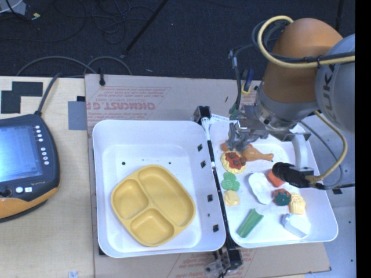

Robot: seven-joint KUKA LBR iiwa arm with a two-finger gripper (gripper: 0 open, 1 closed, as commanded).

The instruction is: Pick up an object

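Landmark: a small round toy pizza with red and yellow topping [234, 162], lying in the upper left part of the right shallow white bin [324, 227].

Directly over the pizza, low and close: the arm's two-finger gripper [234, 145], reaching down from the upper right. Cannot tell how wide it stands, nor whether it touches the pizza. Nothing seen held in it.

Just right of the pizza, touching or nearly so: a tan plastic toy drumstick [259, 153], lying across the bin floor.

Just below the pizza: a green leafy toy vegetable [231, 182], and below that a pale yellow lumpy toy [231, 198].

Lower right of the pizza: a white oval toy piece [259, 188], then a dark green and red round toy [282, 198] beside a yellow ridged toy block [297, 204].

Further below the pizza: a long green toy pod [250, 222], tilted, and to its right a pale grey block [294, 225].

Well left of the pizza, across the black clips joining the bins: a yellow three-compartment plastic tray [153, 204], flat in the left shallow white bin [110, 133].

Far left of the pizza, off the bins: a grey handheld control pendant with a lit screen [23, 161].
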